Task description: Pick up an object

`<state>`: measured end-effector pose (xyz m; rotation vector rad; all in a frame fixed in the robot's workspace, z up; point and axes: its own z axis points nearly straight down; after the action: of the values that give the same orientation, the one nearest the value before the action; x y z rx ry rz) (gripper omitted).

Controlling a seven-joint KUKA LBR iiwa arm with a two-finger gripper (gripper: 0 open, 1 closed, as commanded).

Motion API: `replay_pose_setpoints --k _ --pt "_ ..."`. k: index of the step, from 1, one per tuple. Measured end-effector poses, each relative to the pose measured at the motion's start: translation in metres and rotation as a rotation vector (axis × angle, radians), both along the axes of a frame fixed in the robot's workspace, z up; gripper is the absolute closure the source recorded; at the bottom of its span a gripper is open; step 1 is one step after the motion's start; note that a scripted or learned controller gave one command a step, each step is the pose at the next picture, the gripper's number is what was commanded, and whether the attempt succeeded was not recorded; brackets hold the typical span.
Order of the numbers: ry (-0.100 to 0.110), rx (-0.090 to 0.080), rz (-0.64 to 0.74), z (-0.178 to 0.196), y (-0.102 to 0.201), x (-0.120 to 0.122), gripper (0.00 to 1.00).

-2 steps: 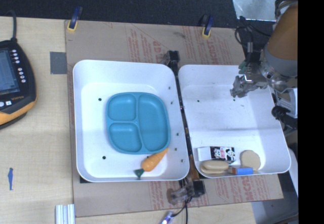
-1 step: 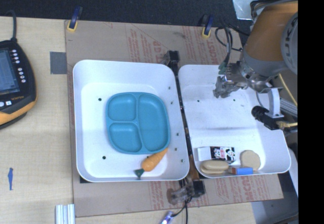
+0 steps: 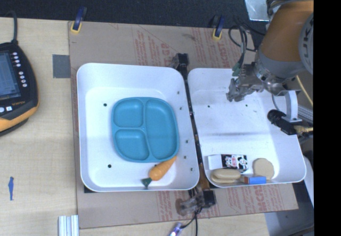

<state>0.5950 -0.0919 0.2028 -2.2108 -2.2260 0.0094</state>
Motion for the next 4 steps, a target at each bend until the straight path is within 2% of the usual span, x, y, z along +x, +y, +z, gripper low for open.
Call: replay_pose_setpoints --k 3,4 --pt "0.000 -0.002 0.003 0.031 -0.003 0.001 1.00" --pt "-0.001 0.000 0.000 -0.012 0.073 0.024 1.00"
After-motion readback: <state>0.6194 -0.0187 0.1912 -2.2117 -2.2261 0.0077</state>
